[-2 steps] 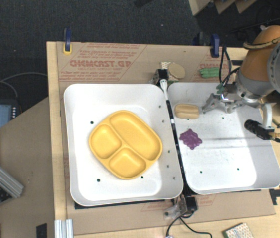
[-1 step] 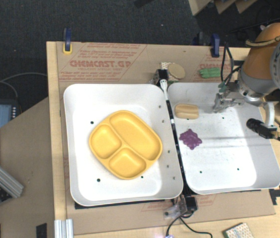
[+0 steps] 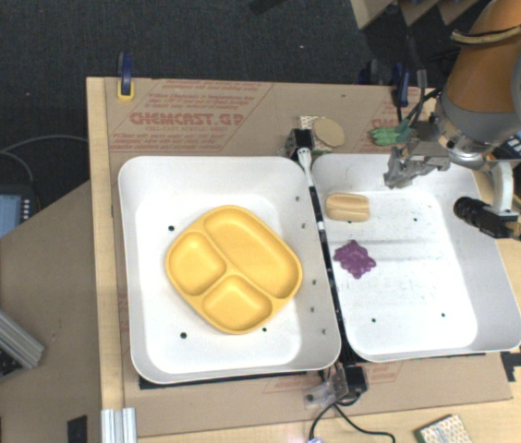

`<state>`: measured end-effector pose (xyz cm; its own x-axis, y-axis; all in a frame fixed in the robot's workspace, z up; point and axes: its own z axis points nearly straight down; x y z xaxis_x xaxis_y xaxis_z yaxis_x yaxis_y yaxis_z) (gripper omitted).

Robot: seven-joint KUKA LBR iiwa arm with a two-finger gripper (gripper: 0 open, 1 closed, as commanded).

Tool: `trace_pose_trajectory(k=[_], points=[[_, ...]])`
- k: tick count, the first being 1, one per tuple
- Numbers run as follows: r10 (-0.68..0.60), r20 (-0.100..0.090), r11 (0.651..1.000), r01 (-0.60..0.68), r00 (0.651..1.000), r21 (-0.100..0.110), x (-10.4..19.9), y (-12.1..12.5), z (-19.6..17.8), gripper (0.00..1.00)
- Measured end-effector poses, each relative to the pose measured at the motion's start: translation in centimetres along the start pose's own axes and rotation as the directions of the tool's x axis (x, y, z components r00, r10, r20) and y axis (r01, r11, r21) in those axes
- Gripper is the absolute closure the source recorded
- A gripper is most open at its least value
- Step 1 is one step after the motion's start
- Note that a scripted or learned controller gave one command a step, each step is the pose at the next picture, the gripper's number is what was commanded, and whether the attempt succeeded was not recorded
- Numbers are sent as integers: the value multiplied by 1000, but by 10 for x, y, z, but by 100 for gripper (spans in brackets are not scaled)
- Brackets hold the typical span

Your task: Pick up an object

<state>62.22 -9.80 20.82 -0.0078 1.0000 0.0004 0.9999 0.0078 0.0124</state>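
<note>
A tan bread roll (image 3: 347,207) lies in the right bin (image 3: 482,326) near its upper left corner. A purple bunch of grapes (image 3: 355,258) lies below it, left of the bin's middle. A yellow divided plate (image 3: 232,267) rests in the middle of the left bin (image 3: 145,330). My gripper (image 3: 406,173) hangs over the far edge of the right bin, right of and above the bread roll and apart from it. Nothing shows between its fingertips.
The two bins meet along a dark seam with a clamp (image 3: 299,143) at its far end. A round tan disc (image 3: 329,133) and a green piece (image 3: 386,137) sit on the cardboard behind the right bin.
</note>
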Motion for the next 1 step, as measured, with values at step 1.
trace_pose_trajectory(k=[1], points=[[13, 0, 1000, -13, 1000, 16, -42, -28, 128, 100]])
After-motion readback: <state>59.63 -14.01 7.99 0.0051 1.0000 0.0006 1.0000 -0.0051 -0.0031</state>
